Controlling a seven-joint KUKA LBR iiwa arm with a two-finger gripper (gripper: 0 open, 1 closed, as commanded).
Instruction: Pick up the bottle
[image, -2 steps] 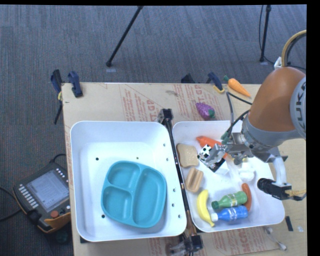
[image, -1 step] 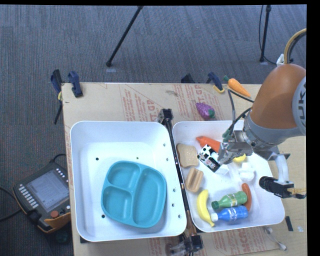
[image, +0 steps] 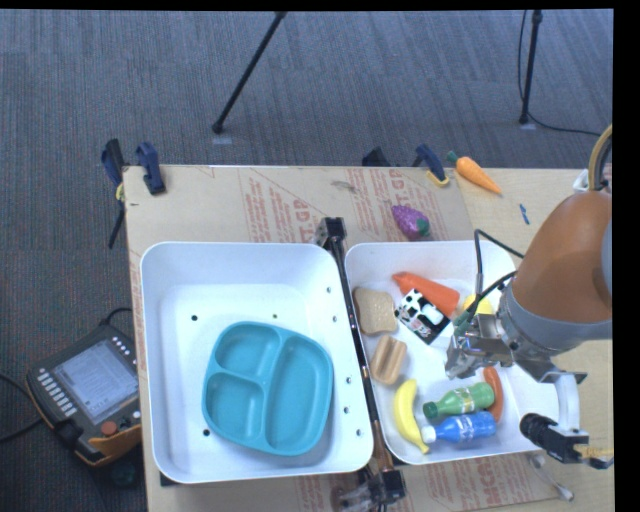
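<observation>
The metal two-finger gripper (image: 466, 358), its grasp state impossible to tell, hovers just above the green plastic bottle (image: 460, 402) lying in the right white bin (image: 388, 258), so approach appears underway; descending and closing likely comes next.

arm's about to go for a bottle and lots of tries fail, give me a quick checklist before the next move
1. Bottle in view: ok, green bottle lies on its side in the right bin.
2. Single target: not ok, a blue bottle lies right beside it.
3. End effector over the bottle: ok, just above it.
4. Finger state: cannot tell.
5. Room around the target: not ok, banana and a red-orange item crowd it.
</observation>
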